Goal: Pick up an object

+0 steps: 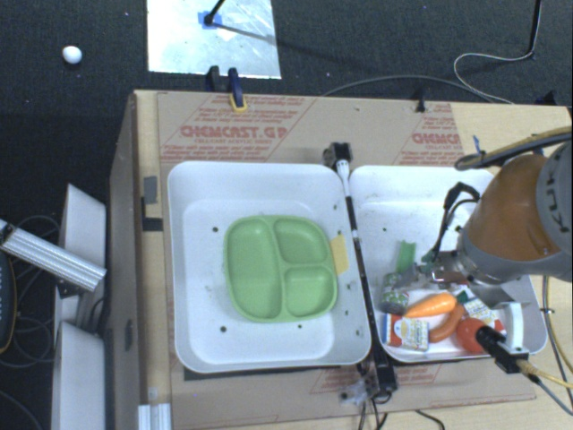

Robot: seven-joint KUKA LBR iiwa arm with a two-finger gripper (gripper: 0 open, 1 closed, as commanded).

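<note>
Below, the grey-and-orange arm's gripper point(436, 274) hung over the right white bin point(380, 195); its finger state could not be told. An orange plastic carrot point(430, 305) lay crowded among toys by the near rim, while the green divided plate point(279, 268) filled the left white bin point(192, 204).

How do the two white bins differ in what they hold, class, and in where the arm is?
The left bin holds one thing, a green divided tray; the right bin holds several small things, among them a carrot, crowded at its near end. The left bin lies in plain view, while the arm reaches over the right bin and hides part of it. Both are shallow, white and side by side.
</note>
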